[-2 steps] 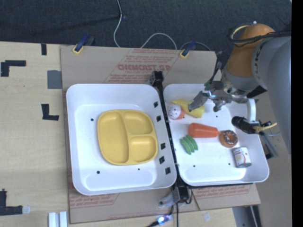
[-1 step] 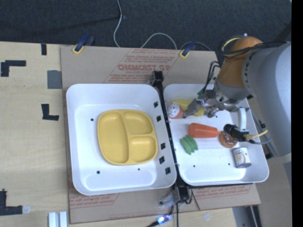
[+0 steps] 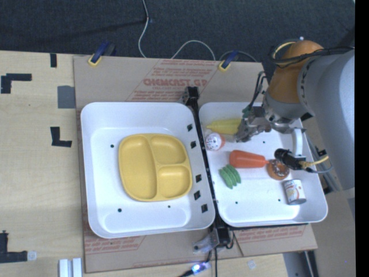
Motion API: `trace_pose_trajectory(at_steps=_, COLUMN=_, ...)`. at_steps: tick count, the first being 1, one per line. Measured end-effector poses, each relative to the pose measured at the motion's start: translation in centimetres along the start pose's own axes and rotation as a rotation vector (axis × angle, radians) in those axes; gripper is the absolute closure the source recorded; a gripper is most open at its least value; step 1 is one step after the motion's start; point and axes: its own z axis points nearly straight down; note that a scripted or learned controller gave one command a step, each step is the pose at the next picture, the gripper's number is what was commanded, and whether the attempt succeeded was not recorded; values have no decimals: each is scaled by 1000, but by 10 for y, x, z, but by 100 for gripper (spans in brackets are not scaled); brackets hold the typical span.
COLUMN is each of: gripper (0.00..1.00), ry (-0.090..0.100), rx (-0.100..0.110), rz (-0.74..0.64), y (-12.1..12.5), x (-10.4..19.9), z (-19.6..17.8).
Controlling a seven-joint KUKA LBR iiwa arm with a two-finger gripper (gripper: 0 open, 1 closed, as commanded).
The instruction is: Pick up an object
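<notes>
Pick not done yet: nothing is visibly lifted, and every object reads as lying on a bin floor. The arm [image 3: 323, 97] is reaching in over the far end of the right bin [image 3: 259, 208], with the gripper [image 3: 248, 130] low and right at the right-hand end of the yellow corn cob [image 3: 223, 126]. Can't tell if it's open or closed, or whether it's actually touching the cob. My read is that the cob is the target. That leaves close, lift and confirm hold.

Contents:
- Left bin [image 3: 92, 120]: one yellow three-compartment plate [image 3: 154, 167], roughly centred, with bare compartments.
- Right bin:
  - orange carrot [image 3: 248, 159] mid-bin, lying crosswise, just on the near side of the gripper
  - corn cob along the far wall, near the divider
  - green ridged toy vegetable [image 3: 230, 176] just beside the carrot's left end, near side
  - small can [image 3: 294, 191] on its side towards the near right corner, apart from the rest
  - white ball with red spots [image 3: 213, 141] against the divider, just beside the cob
  - small brown round piece [image 3: 278, 170] off the carrot's right end, too small to identify
</notes>
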Motion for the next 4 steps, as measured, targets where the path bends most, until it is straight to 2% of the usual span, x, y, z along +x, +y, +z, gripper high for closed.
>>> trace_pose_trajectory(at_steps=1, gripper=100, ry=2, rx=-3, rz=2, y=-2, x=-3, z=-63)
trace_pose_trajectory(at_steps=2, gripper=100, ry=3, rx=-3, rz=0, y=2, x=8, z=-119)
trace_pose_trajectory(at_steps=3, gripper=100, ry=3, rx=-1, rz=1, y=3, x=8, z=-155)
trace_pose_trajectory(at_steps=4, gripper=100, ry=6, rx=4, rz=-4, y=3, x=72, z=-152)
